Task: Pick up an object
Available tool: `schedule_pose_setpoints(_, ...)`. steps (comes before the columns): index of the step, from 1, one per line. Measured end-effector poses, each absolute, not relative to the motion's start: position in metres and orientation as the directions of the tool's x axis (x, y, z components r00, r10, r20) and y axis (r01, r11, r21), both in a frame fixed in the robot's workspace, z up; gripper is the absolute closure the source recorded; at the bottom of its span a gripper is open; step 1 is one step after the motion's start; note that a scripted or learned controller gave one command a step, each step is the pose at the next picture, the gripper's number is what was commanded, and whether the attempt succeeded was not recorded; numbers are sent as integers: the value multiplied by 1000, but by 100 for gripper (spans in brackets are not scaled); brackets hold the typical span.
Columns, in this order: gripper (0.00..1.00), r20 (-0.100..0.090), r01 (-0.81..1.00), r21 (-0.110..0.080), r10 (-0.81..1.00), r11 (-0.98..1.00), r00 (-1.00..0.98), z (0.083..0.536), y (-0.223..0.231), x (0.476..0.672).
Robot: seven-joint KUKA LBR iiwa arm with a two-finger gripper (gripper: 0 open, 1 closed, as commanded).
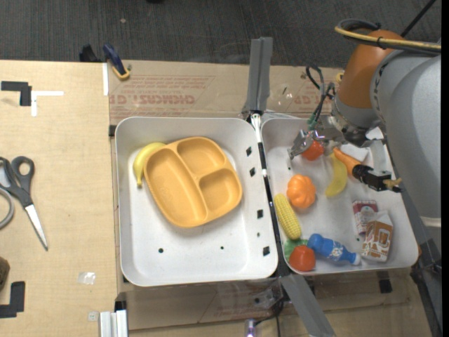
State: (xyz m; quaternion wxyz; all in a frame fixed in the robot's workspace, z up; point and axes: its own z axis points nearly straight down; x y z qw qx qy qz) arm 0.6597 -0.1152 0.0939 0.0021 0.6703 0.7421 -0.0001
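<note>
Nearest, at the right bin's (393, 262) front: glossy red tomato (302, 258), blue plastic bottle (332, 250). Leftward, steel scissors (24, 195) on the wooden bench (56, 244); smooth yellow banana (144, 159) beside a three-part orange tray (192, 180); bumpy corn (287, 215); round orange (301, 191). Reaching in from the right, bent down over the far end, hand (309, 144) closed around a small red object (313, 149).

The two bins (133, 258) looked like smooth, slightly glossy white plastic. The divided plate (193, 181) was matt orange-yellow plastic. The bench (56, 188) showed pale, matt wood grain. The scissors (28, 202) had bright metal blades. The arm (414, 111) had smooth grey casing.
</note>
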Motion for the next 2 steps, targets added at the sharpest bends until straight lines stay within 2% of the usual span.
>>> schedule_pose_setpoints(1, 100, -6, 994, 3, 994, 107, -107, 104, -114, 660)
schedule_pose_setpoints(2, 100, -2, 993, 2, 993, 122, -122, 193, -54, 660)
